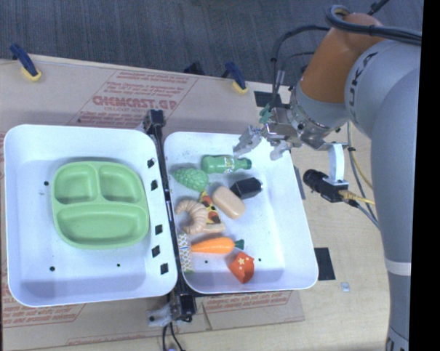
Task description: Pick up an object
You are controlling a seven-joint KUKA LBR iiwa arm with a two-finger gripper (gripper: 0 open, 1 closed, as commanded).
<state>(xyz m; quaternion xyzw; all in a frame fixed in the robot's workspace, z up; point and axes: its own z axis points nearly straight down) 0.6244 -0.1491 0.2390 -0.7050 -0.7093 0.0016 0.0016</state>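
The right bin holds several toy foods. A green bottle lies at its far side, with a green leafy piece to its left and a small black block just in front. A tan bread piece, a beige pretzel shape, an orange carrot and a red piece lie nearer the front. My gripper hovers over the bin's far edge, above and right of the bottle. It is open, with nothing between its fingers.
The left bin holds a green divided plate. A black clamp strip runs between the two bins. The arm reaches in from the upper right, over the cardboard bench top.
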